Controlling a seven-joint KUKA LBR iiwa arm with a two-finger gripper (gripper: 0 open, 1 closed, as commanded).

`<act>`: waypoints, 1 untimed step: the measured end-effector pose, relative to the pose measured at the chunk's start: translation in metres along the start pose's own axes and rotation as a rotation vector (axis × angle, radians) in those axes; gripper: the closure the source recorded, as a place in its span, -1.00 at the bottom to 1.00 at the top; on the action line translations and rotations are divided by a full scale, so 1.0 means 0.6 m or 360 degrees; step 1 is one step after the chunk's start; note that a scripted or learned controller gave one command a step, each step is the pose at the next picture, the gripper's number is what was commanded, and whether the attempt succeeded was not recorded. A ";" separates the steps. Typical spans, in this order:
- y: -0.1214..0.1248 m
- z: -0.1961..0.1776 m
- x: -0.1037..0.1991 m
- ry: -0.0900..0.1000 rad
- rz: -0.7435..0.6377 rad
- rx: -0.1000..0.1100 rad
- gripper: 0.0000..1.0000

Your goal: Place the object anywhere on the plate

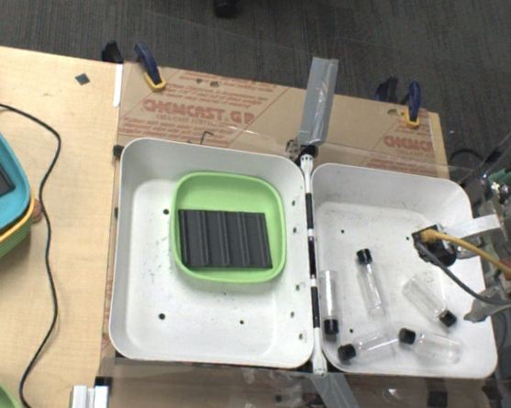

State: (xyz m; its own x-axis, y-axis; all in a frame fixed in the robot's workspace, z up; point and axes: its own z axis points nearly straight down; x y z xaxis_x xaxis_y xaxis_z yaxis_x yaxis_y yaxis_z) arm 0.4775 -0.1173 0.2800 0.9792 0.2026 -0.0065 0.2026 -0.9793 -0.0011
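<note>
Nothing of the task had been completed at this moment. The green plate [235, 185] sat in the far bin [131, 313], across the shared wall and well apart from the pincer [494, 294]. It carried a dark ridged insert [226, 239] and no loose item. The pincer hovered over the outer side of the near bin [376, 199]. Whether it was open or closed could not be told, since its tip was blurred against the bin's rim, and nothing could be seen gripped in it. The likely objects, five clear vials with black caps, all lay on the floor of that near bin. The closest vial [429, 298] lay just beside the pincer, on its plate-ward side. A second vial [434, 345] lay near the pincer by the bin's front wall, with a third vial [375, 344] beyond it. A fourth vial [371, 282] rested mid-floor, between the pincer and the shared wall. A fifth vial [326, 299] lay along that wall, farthest from the pincer. By this reading the work stood at its very start, with the grasp, the lift, the carry across the wall and the release onto the plate all left to do.
</note>
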 end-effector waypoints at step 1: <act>0.045 -0.001 -0.010 0.0002 0.0010 -0.0001 -1.00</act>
State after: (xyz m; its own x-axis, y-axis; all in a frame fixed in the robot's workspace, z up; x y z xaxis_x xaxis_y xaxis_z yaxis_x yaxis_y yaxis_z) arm 0.4771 -0.1452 0.2804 0.9805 0.1963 -0.0053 0.1963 -0.9805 -0.0002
